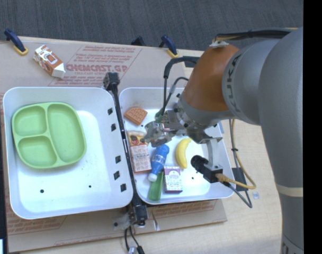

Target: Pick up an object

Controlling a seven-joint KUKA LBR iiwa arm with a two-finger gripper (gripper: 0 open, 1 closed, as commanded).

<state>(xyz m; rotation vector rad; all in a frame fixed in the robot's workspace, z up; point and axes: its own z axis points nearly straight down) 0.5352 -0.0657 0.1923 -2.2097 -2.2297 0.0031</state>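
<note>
My hand [157, 134] hung low over the right bin [220, 190], above its left side — I couldn't tell its state. Below it lay a blue bottle [159, 159], a banana [182, 152], a green tube [155, 187] and a pink box [173, 179]. A green divided plate [48, 135] sat in the left bin [71, 194].

you have a small heap of candidates in the right bin [220, 190]: a yellow banana [182, 152] lying nearly upright in the picture, a blue-capped bottle [159, 160] on its side, a green bottle [155, 187] just below it, a pink-and-white carton [173, 179] flat beside them, an orange cracker-like piece [135, 115] near the top edge — and a reddish packet [140, 158] against the left wall.
</note>
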